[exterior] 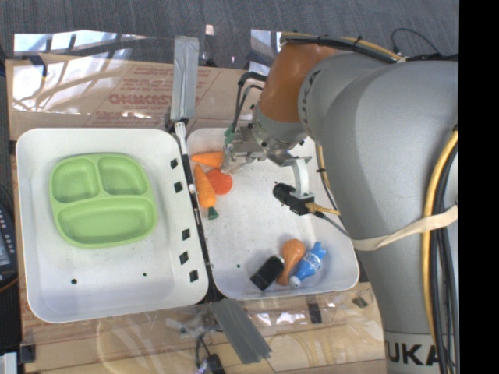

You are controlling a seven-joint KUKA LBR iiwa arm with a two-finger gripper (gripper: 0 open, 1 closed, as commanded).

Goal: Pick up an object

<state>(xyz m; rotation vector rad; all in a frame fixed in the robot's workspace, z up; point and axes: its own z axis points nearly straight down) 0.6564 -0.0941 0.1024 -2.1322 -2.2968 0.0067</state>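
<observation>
Grey and bulky, the arm is nearest the lens, reaching in from the desk's right edge and covering much of the right bin. Beyond it, at that bin's near edge, three things lie bunched together: a black block, a tan drumstick-shaped toy and a small blue bottle, the bottle touching the drumstick. They look tumbled there, not set out, as pick targets would be. In the left bin a green divided tray lies flat, toward its far half.

Farther back, along the right bin's left wall, a toy carrot lies lengthwise with a round orange-red piece touching it, and another orange piece sits by the far-left corner. The jaws hang directly over this cluster, just beside the far orange piece; the wrist tilts down toward them, so I judge one of these to be the intended pick. Whether the jaws are spread or closed I cannot tell, and nothing is visibly held between them. Brown cardboard lines the desk's far edge.
</observation>
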